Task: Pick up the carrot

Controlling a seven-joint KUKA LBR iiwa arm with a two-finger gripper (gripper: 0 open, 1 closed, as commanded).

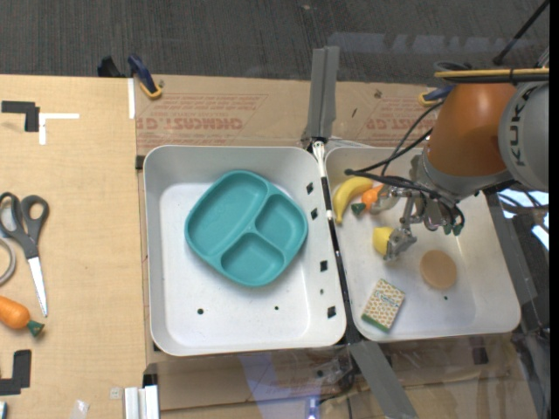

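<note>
A small orange piece (371, 196), apparently the carrot, lies at the back left of the right bin (489, 317), touching the tip of a yellow banana (348, 196). The gripper (401, 241) hangs below the orange-banded wrist (467, 129), in front of and to the right of the orange piece. It sits right beside a yellow chunk (382, 239). I see nothing held in it. Cables cover part of the tool.
A tan round disc (438, 270) and a small patterned box (383, 305) also lie in the right bin. The left bin (166, 321) holds a teal divided plate (247, 228). On the bench at left are scissors (26, 234) and another orange carrot-like toy (14, 313).
</note>
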